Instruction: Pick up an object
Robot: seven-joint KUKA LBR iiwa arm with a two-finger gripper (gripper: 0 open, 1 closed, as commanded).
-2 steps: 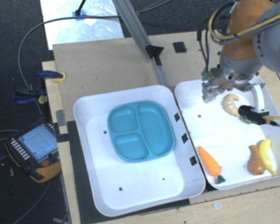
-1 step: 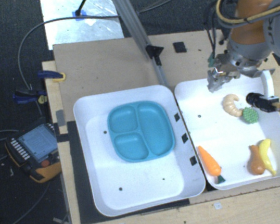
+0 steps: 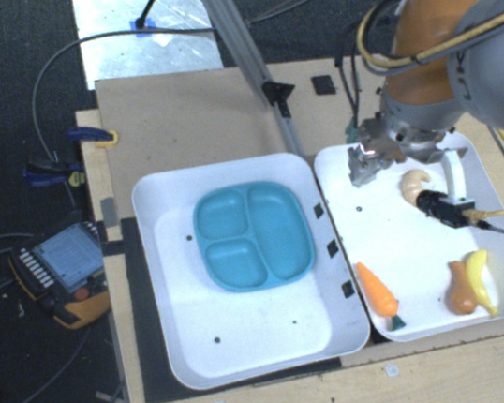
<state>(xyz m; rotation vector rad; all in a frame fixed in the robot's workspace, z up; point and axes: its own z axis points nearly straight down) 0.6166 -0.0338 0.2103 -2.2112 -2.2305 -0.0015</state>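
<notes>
The jaws are seen low over the far left corner of the right bin [image 3: 401,243], hanging from the grey arm [image 3: 483,45] that reaches in from the right. Whether they are wide or narrow cannot be told, because they are viewed from above and their metal parts run together. Nothing is seen held between them.

Just beside the jaws, toward the right, a small cream-coloured rounded piece [image 3: 413,185] is lying on the bin floor. It is judged to be the likely thing to pick, as it is the nearest one. It looks smooth, pale and bulging, perhaps a toy food, but its kind cannot be named with certainty. Being round and low, it may slip away if the jaws are not centred over it.

Further out, near the front edge of the same bin, a toy carrot [image 3: 376,288] with a green end is lying close to the wall between the bins. In the front right corner a yellow banana [image 3: 483,282] is touching an orange-brown pear-like piece [image 3: 458,294]. These things are well apart, so each can be reached alone.

In the left bin [image 3: 252,324] a blue divided plate [image 3: 253,235] is placed flat. Both bins are resting on the brown counter [image 3: 182,121].
</notes>
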